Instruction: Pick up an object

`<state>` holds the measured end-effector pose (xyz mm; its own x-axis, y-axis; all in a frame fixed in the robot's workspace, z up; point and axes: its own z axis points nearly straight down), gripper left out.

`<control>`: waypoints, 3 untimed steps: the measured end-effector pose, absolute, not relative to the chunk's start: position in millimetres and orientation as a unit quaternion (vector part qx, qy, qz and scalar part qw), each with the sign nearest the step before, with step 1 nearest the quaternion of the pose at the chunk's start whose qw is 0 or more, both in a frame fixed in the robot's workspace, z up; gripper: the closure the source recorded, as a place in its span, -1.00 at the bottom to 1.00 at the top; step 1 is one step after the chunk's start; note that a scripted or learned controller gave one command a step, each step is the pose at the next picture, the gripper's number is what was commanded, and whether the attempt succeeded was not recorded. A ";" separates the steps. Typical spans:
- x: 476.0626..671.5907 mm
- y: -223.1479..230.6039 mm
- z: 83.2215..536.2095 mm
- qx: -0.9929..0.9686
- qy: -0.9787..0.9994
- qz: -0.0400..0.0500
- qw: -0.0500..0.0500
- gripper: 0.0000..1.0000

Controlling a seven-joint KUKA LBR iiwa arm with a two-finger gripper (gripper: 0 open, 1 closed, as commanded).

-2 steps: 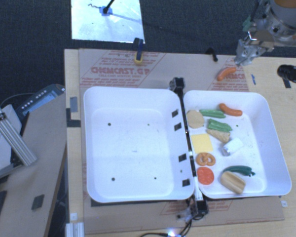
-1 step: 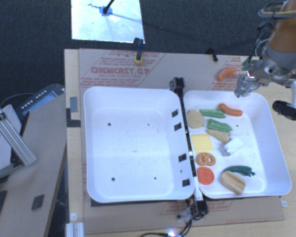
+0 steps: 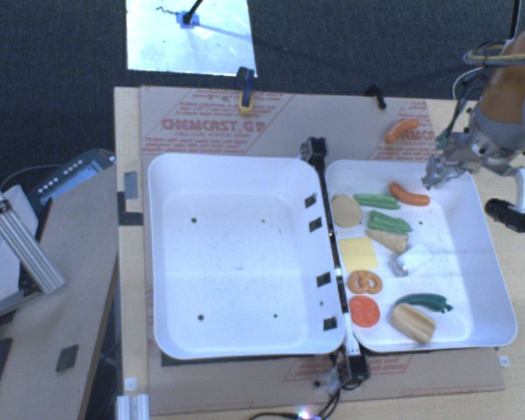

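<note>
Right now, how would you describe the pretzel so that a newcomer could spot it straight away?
Start at the right-hand white bin and follow its left wall toward the near edge. The pretzel lies there between the yellow cheese slice and the red tomato slice. Among its neighbours it alone is a small orange-brown knot with holes through it.

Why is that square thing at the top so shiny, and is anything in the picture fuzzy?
In the camera view, the silvery sheet at the top reflects light, so it glares pale and washed out. The white bins look bright and evenly lit, with only soft shadows under the toy food. The tool and arm at the right edge look a little blurred; the food, like the yellow cheese square, is sharper.
</note>
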<state>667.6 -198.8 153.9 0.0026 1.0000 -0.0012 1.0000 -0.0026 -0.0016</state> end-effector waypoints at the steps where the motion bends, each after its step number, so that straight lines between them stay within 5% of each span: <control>1: 668.8 -181.2 126.4 -0.705 -0.709 0.000 0.000 1.00; 2: 670.0 -124.4 104.0 -0.704 -0.710 -0.002 -0.001 1.00; 3: 637.2 -87.1 120.1 -0.705 -0.709 0.000 0.000 1.00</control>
<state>637.2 -87.1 120.1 -0.0057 1.0000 0.0004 1.0000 0.0057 -0.0001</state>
